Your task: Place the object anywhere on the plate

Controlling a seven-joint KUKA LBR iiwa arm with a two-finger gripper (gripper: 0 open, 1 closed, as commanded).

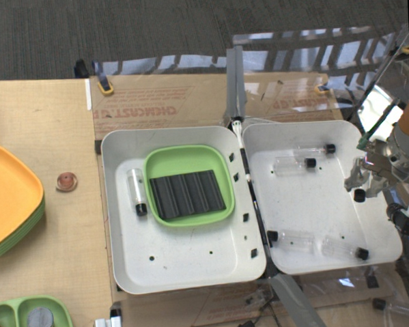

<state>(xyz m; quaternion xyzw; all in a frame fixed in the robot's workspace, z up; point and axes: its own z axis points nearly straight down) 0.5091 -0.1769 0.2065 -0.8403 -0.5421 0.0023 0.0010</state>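
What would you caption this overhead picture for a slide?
Robot gripper at the right bin's edge among clear vials, green plate waiting in the left bin.

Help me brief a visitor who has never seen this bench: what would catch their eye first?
Probably the green plate in the left bin, carrying a dark ribbed slab, with a clear vial lying just beside it. Next, the clear black-capped vials scattered through the right bin, where the claw reaches in at its right edge.
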